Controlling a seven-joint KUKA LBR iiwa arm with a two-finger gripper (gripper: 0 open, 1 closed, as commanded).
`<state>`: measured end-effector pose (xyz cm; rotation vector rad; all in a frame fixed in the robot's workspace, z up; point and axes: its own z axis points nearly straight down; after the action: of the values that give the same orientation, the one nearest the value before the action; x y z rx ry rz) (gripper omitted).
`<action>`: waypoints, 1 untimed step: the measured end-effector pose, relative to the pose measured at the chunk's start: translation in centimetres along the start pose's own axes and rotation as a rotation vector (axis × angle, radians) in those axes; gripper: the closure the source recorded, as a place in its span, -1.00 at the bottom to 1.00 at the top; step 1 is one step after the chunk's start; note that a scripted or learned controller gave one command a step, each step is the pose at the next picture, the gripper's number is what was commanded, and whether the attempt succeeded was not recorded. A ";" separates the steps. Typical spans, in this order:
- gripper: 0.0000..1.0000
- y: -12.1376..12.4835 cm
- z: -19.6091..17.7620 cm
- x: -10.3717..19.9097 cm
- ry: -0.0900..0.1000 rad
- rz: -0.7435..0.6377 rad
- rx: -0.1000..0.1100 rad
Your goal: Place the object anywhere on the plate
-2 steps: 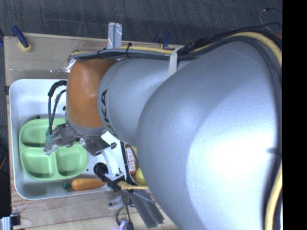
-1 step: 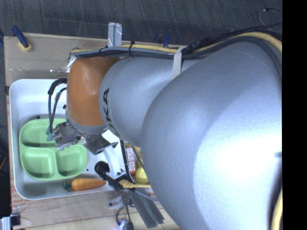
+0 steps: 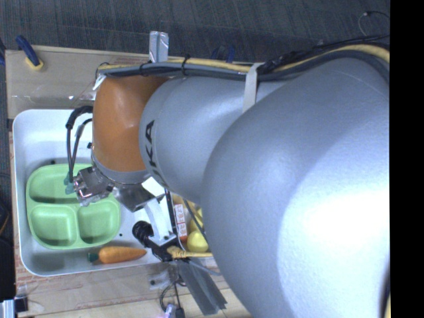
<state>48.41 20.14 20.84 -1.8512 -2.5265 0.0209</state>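
Observation:
A light green plate (image 3: 63, 207) with three compartments lies in the left white bin (image 3: 30, 128). An orange carrot (image 3: 119, 255) lies on the bin floor just in front of the plate's near right corner, apart from the gripper. My gripper (image 3: 81, 185) hangs over the plate's middle, at the meeting of its compartments, below the orange wrist band (image 3: 119, 128). The wrist hides the fingers, and I see nothing held.
The big grey arm (image 3: 278, 177) covers the right bin and most of the view. A yellow rounded object (image 3: 197, 242) peeks out under the arm right of the carrot. A wooden bench edge (image 3: 79, 290) runs along the front.

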 end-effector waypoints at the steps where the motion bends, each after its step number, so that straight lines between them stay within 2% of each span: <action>1: 1.00 4.5 -9.9 -5.6 0.000 0.029 -0.014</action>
<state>54.53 16.19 30.67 -1.8933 -2.5057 0.0026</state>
